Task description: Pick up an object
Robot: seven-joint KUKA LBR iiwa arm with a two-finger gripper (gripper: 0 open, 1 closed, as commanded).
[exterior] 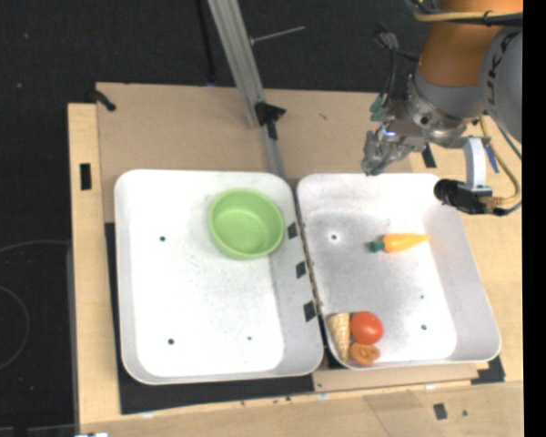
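End effector [379, 160] hanging over far edge of right bin [455, 335], grip state kinda unreadable. Carrot [400, 242] mid right bin, tomato [367, 327] near-left corner. Green bowl [247, 224] in left bin [164, 335].

I see the bench [86, 271] as a pale wood-coloured board set against a dark floor. Two shallow white bins sit directly on it, side by side with their inner edges touching or nearly so. The left bin [164, 326] has rounded corners and lies square to the board. The right bin [446, 308] lies slightly turned, its near right corner close to the board's front edge. A dark mat [209, 388] peeks out under the bins along their front edges. Small black marks [85, 177] dot the board near its left edge and near corner. A grey metal post [241, 57] rises at a slant from the board behind the bins, where the two meet.
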